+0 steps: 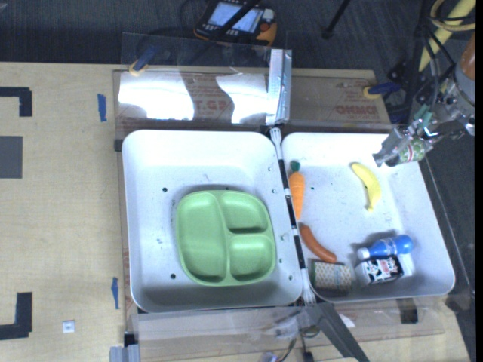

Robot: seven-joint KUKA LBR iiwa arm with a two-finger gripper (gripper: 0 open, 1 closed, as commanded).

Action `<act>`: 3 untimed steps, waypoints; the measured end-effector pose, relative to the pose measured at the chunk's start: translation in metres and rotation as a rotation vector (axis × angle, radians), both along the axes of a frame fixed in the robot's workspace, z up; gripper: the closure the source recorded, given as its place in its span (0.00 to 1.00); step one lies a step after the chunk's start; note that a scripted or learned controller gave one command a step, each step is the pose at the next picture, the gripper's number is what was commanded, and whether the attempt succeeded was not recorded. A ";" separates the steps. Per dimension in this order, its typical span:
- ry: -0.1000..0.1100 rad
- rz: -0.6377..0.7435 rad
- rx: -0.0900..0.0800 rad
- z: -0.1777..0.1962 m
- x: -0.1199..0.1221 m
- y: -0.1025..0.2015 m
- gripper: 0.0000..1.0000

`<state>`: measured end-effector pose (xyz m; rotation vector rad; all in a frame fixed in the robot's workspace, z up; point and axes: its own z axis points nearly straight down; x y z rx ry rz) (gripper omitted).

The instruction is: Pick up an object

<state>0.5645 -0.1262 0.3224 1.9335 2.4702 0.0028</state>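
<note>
Front of right bin point(434, 225): I see a milk bottle point(385, 259) lying on its side, a mesh-patterned pouch point(332, 276) beside it
Left bin point(151, 202): green divided plate point(225, 236)
Middle: sausage point(317, 243) and carrot point(296, 189) along the divider, banana point(367, 185) farther right
Far right corner: my gripper point(398, 151) hangs over the bin's rim, arm reaching in from the right, pinching a small green-and-white item point(411, 151)

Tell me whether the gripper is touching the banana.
Apart. The camera view shows bare white bin floor between the gripper and the banana.
</note>
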 end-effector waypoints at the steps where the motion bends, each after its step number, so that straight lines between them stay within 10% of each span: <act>1: 0.004 -0.010 0.001 -0.095 0.010 -0.025 0.00; 2: 0.005 -0.038 0.002 -0.174 0.034 -0.054 0.00; 3: 0.005 -0.092 0.002 -0.204 -0.023 0.009 0.00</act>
